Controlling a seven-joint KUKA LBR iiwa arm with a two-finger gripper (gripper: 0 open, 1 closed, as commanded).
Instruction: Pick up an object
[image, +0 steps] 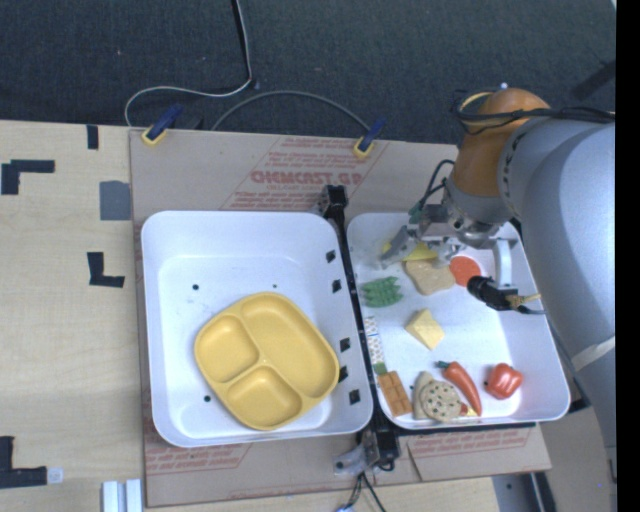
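My gripper (428, 238) sits low over the far part of the right bin (540, 345), near its far edge, and from this slanted look down I cannot tell how it is set, nor whether it has anything in it. My grey arm, with its orange band (490, 140), reaches in across the bin's right side.

Just beneath and beside the gripper lies a tan bread slice (432, 276) with a paler yellow piece at its far edge; whether I touch it I cannot tell. A red-orange round piece (464, 268) lies just to its right. A green leafy toy (381, 292) rests against the bin's left wall. A yellow cheese wedge (425, 328) lies near the bin's middle.

Along the near edge sit an orange block (393, 392), a spotted cookie (439, 400), a red chilli pepper (463, 385) and, toward the near right corner, a red bell pepper (503, 380).

The left bin (180, 250) carries a yellow divided plate (265, 358) toward its near side.
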